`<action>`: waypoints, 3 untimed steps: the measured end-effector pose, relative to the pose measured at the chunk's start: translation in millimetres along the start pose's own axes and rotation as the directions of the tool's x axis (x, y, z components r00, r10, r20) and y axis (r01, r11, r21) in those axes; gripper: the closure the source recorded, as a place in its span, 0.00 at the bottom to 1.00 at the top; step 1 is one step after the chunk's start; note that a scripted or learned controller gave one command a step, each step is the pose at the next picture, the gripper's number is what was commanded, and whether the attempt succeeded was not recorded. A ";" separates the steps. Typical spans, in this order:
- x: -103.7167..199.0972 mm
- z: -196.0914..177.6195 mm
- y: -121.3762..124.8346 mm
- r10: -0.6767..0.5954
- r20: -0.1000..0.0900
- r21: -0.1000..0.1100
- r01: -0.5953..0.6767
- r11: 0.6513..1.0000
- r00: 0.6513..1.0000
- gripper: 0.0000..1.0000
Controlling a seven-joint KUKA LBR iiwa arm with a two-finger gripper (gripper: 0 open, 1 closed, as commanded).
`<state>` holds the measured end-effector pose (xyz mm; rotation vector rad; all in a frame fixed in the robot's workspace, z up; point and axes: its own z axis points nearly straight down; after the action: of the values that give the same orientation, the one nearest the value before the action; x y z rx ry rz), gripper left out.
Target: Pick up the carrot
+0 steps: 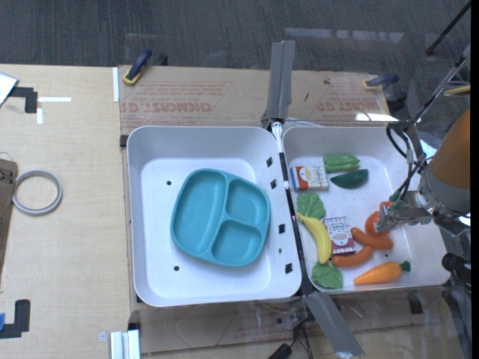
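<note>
carrot (379, 273) lower right of frame, long axis near-horizontal, green tip right | gripper (386, 219) just above it, over sausages (362, 247) | finger state: cannot tell

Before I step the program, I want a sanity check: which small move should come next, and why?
Probably shift the pincer toward the bin's near edge. It hangs over the red pepper and sausages, while the carrot lies nearer the camera.

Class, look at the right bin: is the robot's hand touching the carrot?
Apart. The camera view shows the hand above the sausages, and bare white bin floor separates it from the carrot lying near the front wall.
</note>
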<state>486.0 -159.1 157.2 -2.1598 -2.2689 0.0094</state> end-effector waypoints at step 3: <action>-32.1 67.8 13.5 -0.364 0.004 -0.007 0.364 0.931 0.932 1.00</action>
<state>500.4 -190.3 89.2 -1.7063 -2.6349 0.0010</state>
